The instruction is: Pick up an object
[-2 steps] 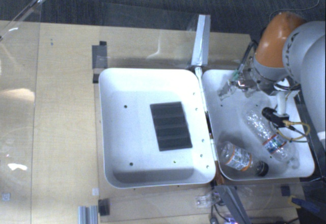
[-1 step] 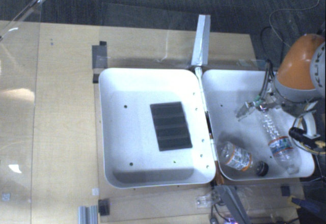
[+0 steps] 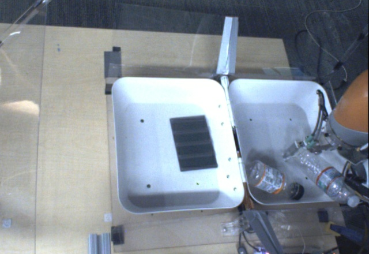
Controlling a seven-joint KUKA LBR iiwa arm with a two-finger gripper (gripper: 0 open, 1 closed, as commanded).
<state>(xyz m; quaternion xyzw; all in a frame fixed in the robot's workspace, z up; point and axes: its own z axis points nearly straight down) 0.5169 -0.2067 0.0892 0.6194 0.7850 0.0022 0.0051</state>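
From my screen I see the gripper [image 3: 304, 146] low inside the right bin [image 3: 271, 100], and whether it is open or closed I cannot tell, because the part is too small and blurred. Taking the right bin as reference, a clear plastic bottle [image 3: 323, 173] lies in its near right corner, just beside the gripper on the near side, its long axis running slantwise toward that corner. A second crushed bottle [image 3: 267, 178] lies at the near wall, so I judge the room there is narrow.
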